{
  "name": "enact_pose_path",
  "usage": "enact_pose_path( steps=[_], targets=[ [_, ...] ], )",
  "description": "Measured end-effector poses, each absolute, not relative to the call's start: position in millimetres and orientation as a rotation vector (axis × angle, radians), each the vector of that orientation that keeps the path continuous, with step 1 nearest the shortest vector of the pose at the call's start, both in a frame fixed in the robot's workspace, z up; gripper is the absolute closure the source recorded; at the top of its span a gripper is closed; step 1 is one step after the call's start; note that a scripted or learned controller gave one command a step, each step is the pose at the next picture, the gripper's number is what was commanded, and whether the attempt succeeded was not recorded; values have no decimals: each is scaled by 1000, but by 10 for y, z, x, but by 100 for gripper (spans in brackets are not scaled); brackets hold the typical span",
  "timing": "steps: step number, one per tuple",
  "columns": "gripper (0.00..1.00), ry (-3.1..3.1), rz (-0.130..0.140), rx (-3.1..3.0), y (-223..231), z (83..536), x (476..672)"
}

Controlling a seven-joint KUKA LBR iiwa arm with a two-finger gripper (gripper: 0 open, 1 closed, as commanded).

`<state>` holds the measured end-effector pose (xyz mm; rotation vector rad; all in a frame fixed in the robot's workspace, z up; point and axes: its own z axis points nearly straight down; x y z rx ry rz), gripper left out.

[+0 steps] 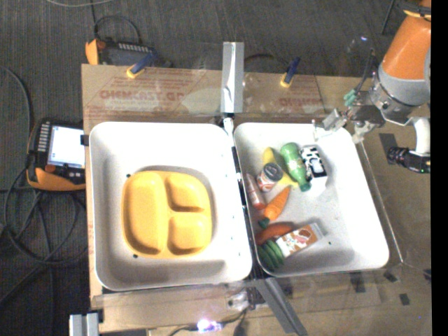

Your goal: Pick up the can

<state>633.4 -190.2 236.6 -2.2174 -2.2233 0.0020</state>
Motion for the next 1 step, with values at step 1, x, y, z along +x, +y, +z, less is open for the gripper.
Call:
enact_pose_path(
  steps=[1],
  targets=[
    [0, -2104, -9, -2327, -2146, 1081, 5905]
  ],
)
